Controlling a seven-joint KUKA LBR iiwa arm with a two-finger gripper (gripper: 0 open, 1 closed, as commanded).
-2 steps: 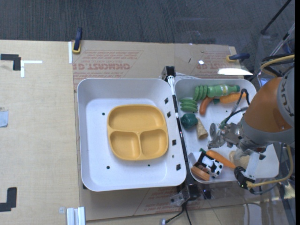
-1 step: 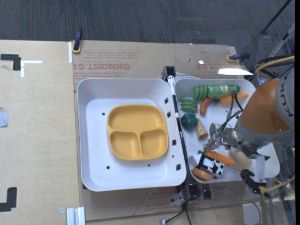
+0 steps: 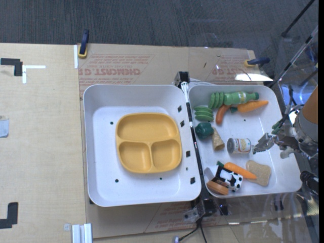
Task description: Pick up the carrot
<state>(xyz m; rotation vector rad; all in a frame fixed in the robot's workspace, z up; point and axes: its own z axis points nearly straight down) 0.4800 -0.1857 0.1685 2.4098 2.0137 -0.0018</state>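
Left bin (image 3: 96, 151): one yellow divided plate (image 3: 149, 142).

Right bin (image 3: 276, 184), far end: green bottle (image 3: 242, 96) lying flat, cucumber slices (image 3: 216, 99) at its left, an orange carrot-like piece (image 3: 252, 106) just beside it, a darker orange piece (image 3: 221, 114) below.

Middle: green round item (image 3: 204, 130), cone (image 3: 217, 140), small can (image 3: 239, 145) on its side.

Near end: carrot (image 3: 240, 170), lying between black-and-white cow toy (image 3: 228, 178) and bread slice (image 3: 258, 172); hot dog (image 3: 217, 187) at the corner.

Gripper (image 3: 268, 142): low over the bin's right side, near the can, carrot just below-left of it. Whether its fingers are apart or together cannot be told.
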